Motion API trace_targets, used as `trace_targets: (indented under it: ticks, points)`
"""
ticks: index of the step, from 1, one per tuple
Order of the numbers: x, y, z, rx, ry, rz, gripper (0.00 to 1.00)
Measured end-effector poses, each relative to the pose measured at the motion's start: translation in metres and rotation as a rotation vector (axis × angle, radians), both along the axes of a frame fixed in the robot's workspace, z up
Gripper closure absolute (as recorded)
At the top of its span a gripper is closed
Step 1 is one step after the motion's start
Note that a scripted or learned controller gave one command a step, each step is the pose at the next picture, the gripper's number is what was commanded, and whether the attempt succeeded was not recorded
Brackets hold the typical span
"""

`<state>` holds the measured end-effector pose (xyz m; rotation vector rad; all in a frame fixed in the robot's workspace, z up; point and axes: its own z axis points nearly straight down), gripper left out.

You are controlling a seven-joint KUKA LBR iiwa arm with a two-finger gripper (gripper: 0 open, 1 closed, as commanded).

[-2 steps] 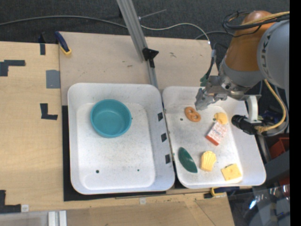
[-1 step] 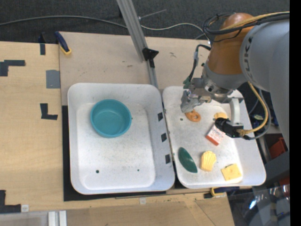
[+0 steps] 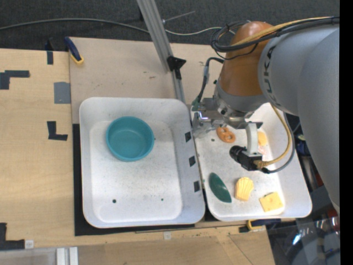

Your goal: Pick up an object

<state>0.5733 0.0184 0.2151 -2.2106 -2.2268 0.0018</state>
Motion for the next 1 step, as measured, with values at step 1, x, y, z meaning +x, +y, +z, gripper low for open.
trace_targets:
  ticks: [1]
  points:
    - [-0.0014,0.0458,0.0108,0.0,-0.002,0.0,1.0]
